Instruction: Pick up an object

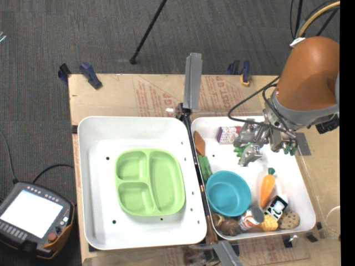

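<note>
camera view: arm comes in from the right, orange band above the wrist, pincer [252, 148] hanging low over the back half of the right bin [308, 190]. pincer state: can't tell, metal parts blur together from this angle, nothing clearly seen between them.

left bin [94, 170] carries a green divided plate [150, 182] near its middle, well apart from the pincer.

right bin is where the candidates are. small purple-and-white box [227, 134] by the back edge, just beside the pincer on its left. orange carrot [267, 187] just beside it toward the front right, long axis running roughly back-to-front, green top pointing at the pincer. teal bowl [228, 192] front-left of the pincer, near. green strip [204, 168] and brown spoon-like thing [199, 144] lie along the left wall. clutter in the front edge: cookie [288, 220], black-and-white piece [275, 206], small brown bits.

judgement: no object picked yet. nearest targets are the box and the carrot; carrot would want the pincer closing across its long axis, so a short shift toward the front right corner first.
</note>
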Available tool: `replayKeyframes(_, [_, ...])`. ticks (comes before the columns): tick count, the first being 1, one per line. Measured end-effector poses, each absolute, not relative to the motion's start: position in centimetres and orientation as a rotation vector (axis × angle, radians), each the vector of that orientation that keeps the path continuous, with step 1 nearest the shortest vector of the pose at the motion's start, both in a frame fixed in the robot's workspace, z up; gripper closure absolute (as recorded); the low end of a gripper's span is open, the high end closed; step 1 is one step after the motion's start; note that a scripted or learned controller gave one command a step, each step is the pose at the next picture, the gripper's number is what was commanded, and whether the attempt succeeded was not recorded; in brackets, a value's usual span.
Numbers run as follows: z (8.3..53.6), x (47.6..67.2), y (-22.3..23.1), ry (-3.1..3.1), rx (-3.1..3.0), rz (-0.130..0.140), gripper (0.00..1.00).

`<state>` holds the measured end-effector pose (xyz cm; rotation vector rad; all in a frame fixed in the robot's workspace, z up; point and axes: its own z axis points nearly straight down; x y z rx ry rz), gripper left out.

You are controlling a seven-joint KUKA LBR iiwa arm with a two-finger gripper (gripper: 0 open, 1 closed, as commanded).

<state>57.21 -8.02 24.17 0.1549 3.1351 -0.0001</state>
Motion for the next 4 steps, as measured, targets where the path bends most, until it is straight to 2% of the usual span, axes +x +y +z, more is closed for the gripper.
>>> replayKeyframes(1, [24.0,61.2,-4.1,3.138,0.122,0.003,1.0])
replayKeyframes(3, [26.0,61.4,-3.9,3.133,0.113,0.005,1.0])
replayKeyframes(4, [26.9,62.8,-9.7,3.138,0.015,0.0,1.0])
